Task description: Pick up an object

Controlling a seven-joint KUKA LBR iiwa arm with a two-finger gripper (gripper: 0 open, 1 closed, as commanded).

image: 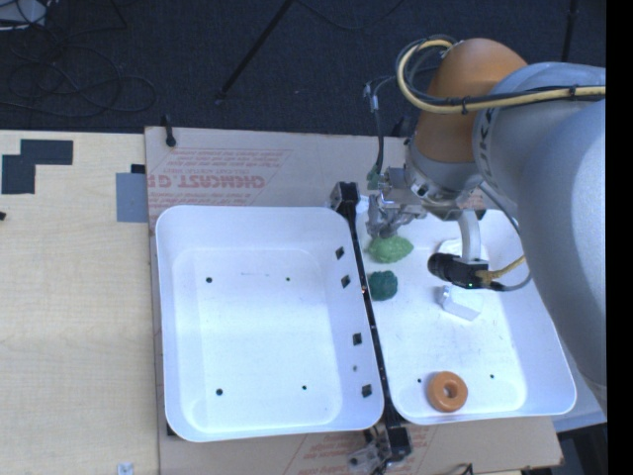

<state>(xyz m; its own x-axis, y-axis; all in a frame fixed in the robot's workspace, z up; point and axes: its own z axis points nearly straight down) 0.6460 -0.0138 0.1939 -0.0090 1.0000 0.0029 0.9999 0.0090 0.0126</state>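
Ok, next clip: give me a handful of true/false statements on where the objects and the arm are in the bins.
1. The orange ring lies in the right bin. True.
2. The gripper hangs over the left bin. False: it is over the right bin's far left corner, just above the light green lump.
3. A dark green lump lies near the divider, in the right bin. True.
4. The white block sits in the left bin. False: it is in the right bin.
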